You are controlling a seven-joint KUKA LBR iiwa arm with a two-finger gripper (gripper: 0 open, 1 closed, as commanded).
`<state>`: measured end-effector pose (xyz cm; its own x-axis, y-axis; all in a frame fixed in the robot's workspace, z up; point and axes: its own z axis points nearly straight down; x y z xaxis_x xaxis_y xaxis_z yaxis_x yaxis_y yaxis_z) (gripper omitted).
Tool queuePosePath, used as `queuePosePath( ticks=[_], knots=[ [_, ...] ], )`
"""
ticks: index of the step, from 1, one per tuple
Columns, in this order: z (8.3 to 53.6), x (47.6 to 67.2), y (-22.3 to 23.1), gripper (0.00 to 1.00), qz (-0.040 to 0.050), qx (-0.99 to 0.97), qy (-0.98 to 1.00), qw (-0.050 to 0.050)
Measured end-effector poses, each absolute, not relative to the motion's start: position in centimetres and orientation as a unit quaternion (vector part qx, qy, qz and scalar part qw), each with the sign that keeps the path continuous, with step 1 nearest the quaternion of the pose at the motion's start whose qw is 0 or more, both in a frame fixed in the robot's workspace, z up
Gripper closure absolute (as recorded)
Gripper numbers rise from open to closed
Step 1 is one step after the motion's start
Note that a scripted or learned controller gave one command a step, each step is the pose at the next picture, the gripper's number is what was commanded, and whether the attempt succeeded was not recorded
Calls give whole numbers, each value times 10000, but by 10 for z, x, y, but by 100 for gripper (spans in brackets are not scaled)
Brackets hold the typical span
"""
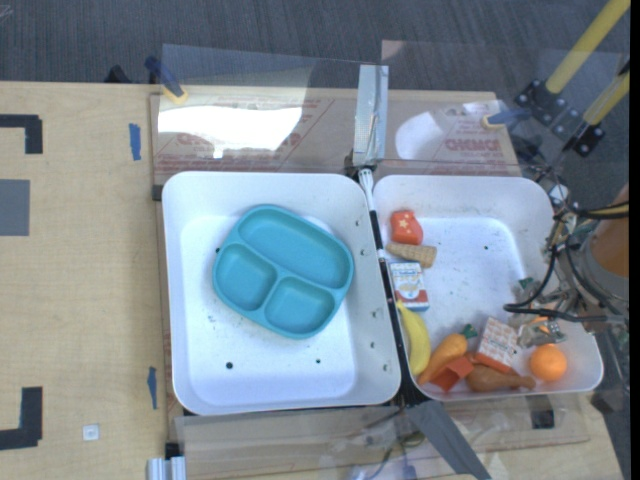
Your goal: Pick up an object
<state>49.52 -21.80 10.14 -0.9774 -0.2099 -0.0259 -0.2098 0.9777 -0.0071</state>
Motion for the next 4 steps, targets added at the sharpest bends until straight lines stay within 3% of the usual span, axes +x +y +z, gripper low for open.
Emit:
queuePosePath(
  ticks=[1, 2, 3, 4],
  knots=[
    [106, 502, -216, 0, -46, -1070, 9940, 235],
    [92, 500, -220, 0, -27, -801, 9967, 150],
    [102, 500, -220, 100, -40, -809, 9966, 147],
    [97, 545, -223, 100, -12, -1318, 9913, 41]
  ],
)
